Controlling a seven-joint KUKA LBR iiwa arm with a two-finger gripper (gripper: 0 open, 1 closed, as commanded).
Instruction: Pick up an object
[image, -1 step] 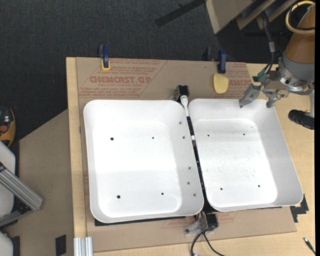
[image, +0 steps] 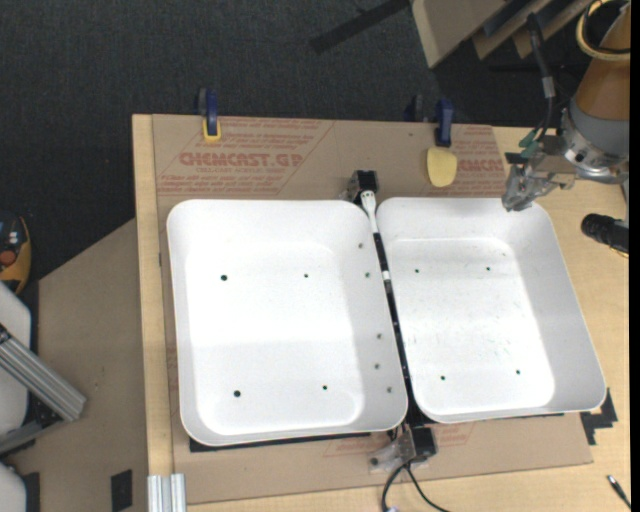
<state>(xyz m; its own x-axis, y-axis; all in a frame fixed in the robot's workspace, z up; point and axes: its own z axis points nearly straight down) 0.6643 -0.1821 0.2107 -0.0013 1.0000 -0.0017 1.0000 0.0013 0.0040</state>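
The metal gripper (image: 520, 192) is hovering at two o'clock over the smooth rounded right bin (image: 560, 300); whether its pincer is wide or narrow, I cannot tell

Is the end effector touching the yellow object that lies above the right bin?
Apart. The camera view shows bare board between the end effector, at the right bin's far corner, and the yellow object.
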